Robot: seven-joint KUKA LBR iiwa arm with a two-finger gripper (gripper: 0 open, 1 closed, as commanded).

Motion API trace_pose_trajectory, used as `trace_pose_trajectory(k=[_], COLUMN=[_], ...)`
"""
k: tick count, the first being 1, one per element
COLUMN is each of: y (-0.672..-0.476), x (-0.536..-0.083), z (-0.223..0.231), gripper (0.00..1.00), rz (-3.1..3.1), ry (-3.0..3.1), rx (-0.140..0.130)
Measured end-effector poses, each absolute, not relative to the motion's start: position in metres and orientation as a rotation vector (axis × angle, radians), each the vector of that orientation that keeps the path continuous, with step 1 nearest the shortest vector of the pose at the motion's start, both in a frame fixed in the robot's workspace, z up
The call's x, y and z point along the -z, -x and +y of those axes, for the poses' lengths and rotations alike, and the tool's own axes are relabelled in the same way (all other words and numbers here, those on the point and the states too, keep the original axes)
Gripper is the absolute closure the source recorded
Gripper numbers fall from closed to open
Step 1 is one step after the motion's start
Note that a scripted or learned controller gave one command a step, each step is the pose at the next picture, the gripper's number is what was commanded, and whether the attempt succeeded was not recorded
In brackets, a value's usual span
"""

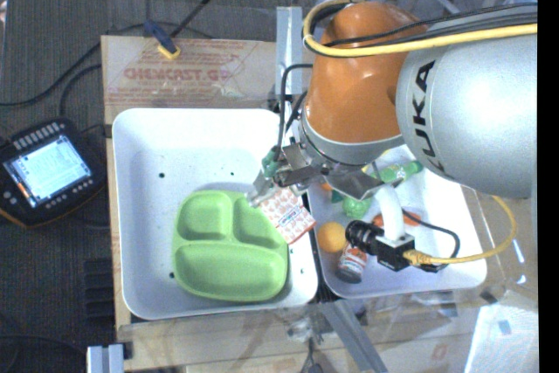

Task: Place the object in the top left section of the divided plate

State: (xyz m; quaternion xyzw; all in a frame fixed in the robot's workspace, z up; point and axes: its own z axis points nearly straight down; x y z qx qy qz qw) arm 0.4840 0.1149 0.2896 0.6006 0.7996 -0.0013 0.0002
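Camera view: gripper [266, 185] clenched on a red-and-white packet [288, 215], over the right edge of the green divided plate [229, 249] in the left bin [140, 188].

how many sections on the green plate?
3. On the divided plate: top-left section, top-right section beside the gripper, and one wide section along the bottom.

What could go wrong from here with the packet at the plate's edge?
1. The red-and-white packet hangs at the right rim of the green divided plate, above the gap between the bins; released here, it may miss.
2. The top left section lies further left; a short move would land it in the wrong section.
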Motion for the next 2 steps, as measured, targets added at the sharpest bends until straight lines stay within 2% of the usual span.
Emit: trace_pose_trajectory(k=[1,2], y=[-0.5158,-0.5158], x=[-0.2238,-0.2239], z=[0.1607,0.161], gripper=[1.0,0.0], rz=[2.773,2.774], ry=[-1.484,-1.483], rx=[0.004,0.003])
